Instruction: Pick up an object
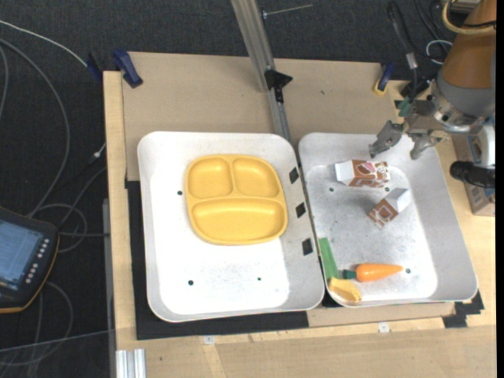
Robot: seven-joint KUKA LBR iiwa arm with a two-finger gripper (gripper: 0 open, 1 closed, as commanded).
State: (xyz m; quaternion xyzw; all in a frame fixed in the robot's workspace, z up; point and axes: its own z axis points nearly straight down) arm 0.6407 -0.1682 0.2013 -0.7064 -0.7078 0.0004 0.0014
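My gripper hangs over the far edge of the right bin, its two fingers spread open with nothing between them. Just below and left of it lies a white and brown milk carton. A smaller brown and white carton lies nearer the bin's middle. An orange carrot rests near the bin's front edge, with a green stick and a yellow piece at the front left corner.
The left bin holds a yellow divided plate. A metal post rises behind the gap between the bins. Blue clamps grip the bench's far edge. Cables trail on the floor at left.
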